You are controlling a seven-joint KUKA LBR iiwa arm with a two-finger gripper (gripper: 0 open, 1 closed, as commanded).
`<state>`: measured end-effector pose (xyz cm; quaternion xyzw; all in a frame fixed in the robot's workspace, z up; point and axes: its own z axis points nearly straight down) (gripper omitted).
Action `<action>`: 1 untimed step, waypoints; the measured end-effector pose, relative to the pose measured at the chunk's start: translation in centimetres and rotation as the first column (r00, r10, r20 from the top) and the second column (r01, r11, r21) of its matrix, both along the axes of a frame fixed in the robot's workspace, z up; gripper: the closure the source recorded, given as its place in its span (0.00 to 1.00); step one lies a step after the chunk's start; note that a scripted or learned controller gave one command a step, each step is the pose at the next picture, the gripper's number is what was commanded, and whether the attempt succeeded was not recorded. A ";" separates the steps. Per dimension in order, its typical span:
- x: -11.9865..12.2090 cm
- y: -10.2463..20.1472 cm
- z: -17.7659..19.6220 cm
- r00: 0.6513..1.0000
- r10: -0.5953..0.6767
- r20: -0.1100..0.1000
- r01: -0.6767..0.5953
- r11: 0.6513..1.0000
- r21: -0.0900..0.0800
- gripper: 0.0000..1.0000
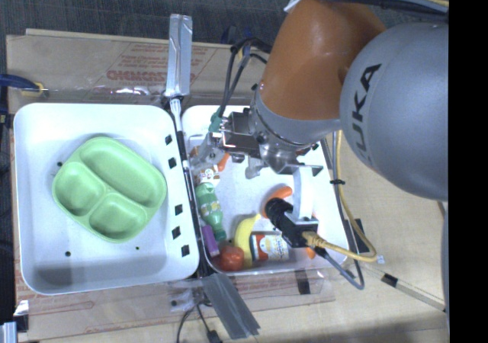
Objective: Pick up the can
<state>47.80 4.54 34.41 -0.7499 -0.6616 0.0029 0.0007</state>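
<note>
From the overhead camera, the small can with a white label and a red mark (pixel 271 247) lies on its side at the near end of the right-hand white bin (pixel 200 116). Its long axis runs roughly left to right across the view, and the darker end faces left toward a yellow rounded object (pixel 245 231) that it touches or nearly touches. A red round tomato-like piece (pixel 231 258) sits just left of the can and a little nearer the bin's front edge. A green plastic bottle (pixel 207 208) lies along the bin's left wall, and a small orange piece (pixel 279 193) sits further back than the can.

The grey arm (pixel 389 105) comes in from the right. Its orange band (pixel 316 52) bulks large over the far half of that bin, and the wrist is bent downward. The gripper (pixel 255 168) hangs below it over the bin's middle, well apart from the can and further back. Whether the claw is released or clenched I cannot tell, because the wrist hides it.

The left white bin (pixel 30 181) holds a pale green divided plastic plate (pixel 109 187), set at a slant.
</note>
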 end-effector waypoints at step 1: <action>-0.2 -1.8 -13.8 0.999 -0.047 -0.006 0.047 0.999 0.001 0.00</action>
